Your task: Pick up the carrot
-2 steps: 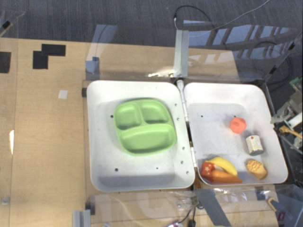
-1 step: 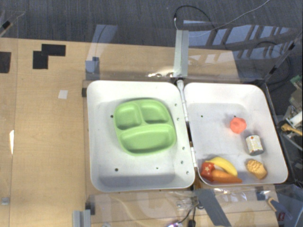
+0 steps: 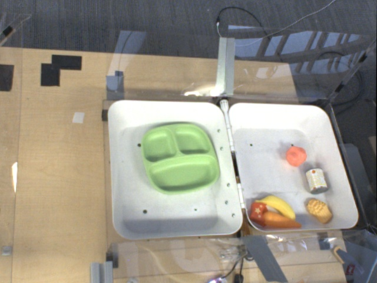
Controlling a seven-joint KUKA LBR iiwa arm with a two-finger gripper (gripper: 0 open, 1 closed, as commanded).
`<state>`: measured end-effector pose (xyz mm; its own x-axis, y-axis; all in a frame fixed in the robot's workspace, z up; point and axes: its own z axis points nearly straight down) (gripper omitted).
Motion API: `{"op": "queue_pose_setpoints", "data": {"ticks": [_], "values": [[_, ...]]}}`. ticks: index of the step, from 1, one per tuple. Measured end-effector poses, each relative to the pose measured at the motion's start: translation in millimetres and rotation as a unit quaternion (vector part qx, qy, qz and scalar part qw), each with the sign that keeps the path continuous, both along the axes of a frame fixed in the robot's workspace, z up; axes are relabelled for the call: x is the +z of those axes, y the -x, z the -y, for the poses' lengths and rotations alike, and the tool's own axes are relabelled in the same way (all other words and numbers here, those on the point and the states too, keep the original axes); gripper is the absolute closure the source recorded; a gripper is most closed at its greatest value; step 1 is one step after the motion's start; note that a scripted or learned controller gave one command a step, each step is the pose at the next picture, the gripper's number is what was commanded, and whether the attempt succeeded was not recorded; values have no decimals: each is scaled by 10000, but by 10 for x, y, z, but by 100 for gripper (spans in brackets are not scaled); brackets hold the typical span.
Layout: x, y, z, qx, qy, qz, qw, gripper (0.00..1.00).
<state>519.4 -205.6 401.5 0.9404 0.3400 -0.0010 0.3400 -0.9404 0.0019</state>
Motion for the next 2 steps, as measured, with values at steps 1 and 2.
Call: {"op": "queue_pose_setpoints", "data": {"ticks": [1, 2], "values": [[188, -443, -1111, -228, -1, -8, 9997, 100], [244, -721, 1, -699, -2, -16, 9976, 100]]}}
